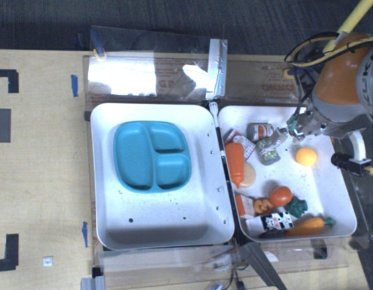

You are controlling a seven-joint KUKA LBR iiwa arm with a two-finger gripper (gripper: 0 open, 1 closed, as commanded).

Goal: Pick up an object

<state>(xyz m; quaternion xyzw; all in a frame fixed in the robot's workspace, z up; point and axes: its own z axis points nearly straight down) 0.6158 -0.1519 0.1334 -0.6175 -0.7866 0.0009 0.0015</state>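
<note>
The gripper hangs over the right bin near its back edge; whether it is clenched or released, I cannot tell, and nothing visibly sits in it. Label writing is unreadable. A round orange ball lies just beside it. The left bin carries a blue divided tray.

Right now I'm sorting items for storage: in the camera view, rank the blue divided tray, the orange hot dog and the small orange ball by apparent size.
1. blue divided tray
2. orange hot dog
3. small orange ball
</note>
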